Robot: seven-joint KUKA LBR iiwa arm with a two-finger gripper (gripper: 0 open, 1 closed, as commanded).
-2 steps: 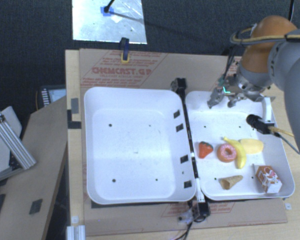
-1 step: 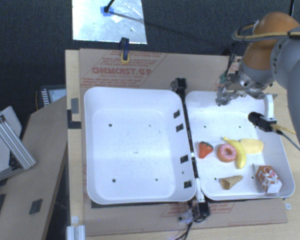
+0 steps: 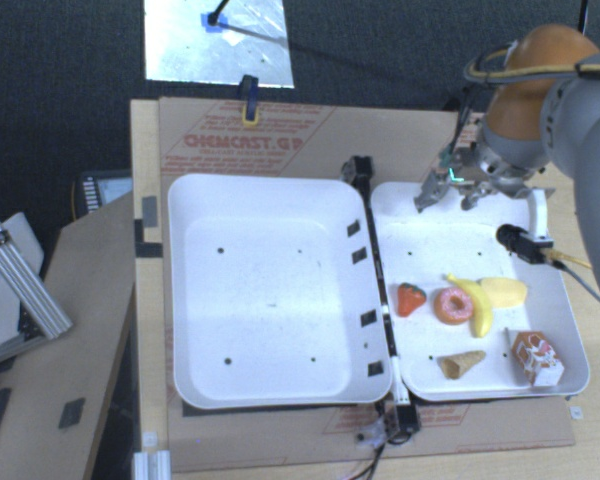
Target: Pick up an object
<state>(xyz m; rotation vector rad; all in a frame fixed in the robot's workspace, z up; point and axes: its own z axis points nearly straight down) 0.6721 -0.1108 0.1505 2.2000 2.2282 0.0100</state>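
My gripper (image 3: 446,198) hangs over the far edge of the right bin (image 3: 432,230), its two fingers spread apart with nothing between them. Well in front of it on the bin floor lie a red strawberry (image 3: 410,299), a pink-and-orange doughnut (image 3: 453,306), a yellow banana (image 3: 475,303) and a pale yellow lemon-like piece (image 3: 503,290). Closer to the front rim sit a tan cone-shaped piece (image 3: 461,364) and a small red-and-white box (image 3: 536,357).
The left bin (image 3: 270,288) stands beside the right one, joined by a black clip strip (image 3: 372,258). Both rest on a cardboard sheet (image 3: 250,133). A shiny foil square (image 3: 218,28) lies behind the bench.
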